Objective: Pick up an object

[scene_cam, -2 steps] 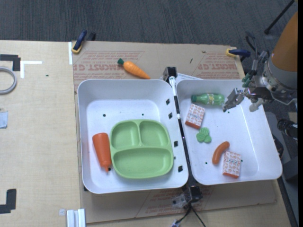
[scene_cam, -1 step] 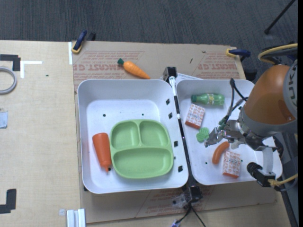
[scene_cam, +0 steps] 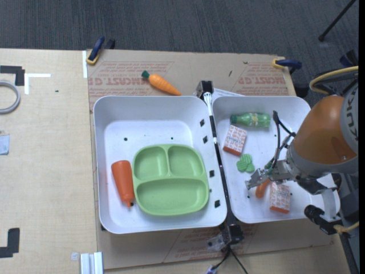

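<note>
My gripper [scene_cam: 256,181] is low in the right bin [scene_cam: 296,104], near the bin's middle. A small orange piece [scene_cam: 262,189] lies right at its tip, partly covered by it. A green leafy toy [scene_cam: 246,164] sits just to the upper left of the gripper. Beyond it, a red-and-white packet [scene_cam: 235,140] lies toward the bin's far side. A second red-and-white packet [scene_cam: 280,198] lies just right of the orange piece. At the bin's back there is a green bottle [scene_cam: 251,119] on its side.
The left bin [scene_cam: 102,153] holds a green divided plate [scene_cam: 171,179] and an orange cylinder [scene_cam: 122,181] at its left. A toy carrot [scene_cam: 162,83] lies on the cardboard behind the bins. The arm's orange band [scene_cam: 325,133] hangs over the right bin's right side.
</note>
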Controlling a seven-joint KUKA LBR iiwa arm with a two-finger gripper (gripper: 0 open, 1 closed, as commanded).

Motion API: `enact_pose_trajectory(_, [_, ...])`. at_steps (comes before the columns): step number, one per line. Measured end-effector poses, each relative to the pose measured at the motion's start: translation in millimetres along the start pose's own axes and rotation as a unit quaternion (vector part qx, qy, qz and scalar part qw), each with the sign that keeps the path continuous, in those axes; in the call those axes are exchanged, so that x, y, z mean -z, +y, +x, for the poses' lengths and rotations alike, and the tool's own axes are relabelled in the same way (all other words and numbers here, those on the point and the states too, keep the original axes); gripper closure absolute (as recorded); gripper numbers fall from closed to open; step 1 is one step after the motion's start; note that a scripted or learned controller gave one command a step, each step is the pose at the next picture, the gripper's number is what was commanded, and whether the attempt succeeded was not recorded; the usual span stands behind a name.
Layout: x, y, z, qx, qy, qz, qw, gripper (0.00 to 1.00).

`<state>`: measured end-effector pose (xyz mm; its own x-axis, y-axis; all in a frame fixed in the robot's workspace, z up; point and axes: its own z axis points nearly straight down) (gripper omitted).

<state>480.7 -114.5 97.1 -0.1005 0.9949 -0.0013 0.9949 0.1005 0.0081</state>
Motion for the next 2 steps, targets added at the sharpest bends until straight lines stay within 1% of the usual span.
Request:
enact_pose_trajectory(1, [9, 2, -2, -0.001, -0.002, -0.003, 1.0000, 1.00])
enact_pose_trajectory(2, [95, 12, 49, -0.080, 0.000, 0.004, 0.9968, 1.00])
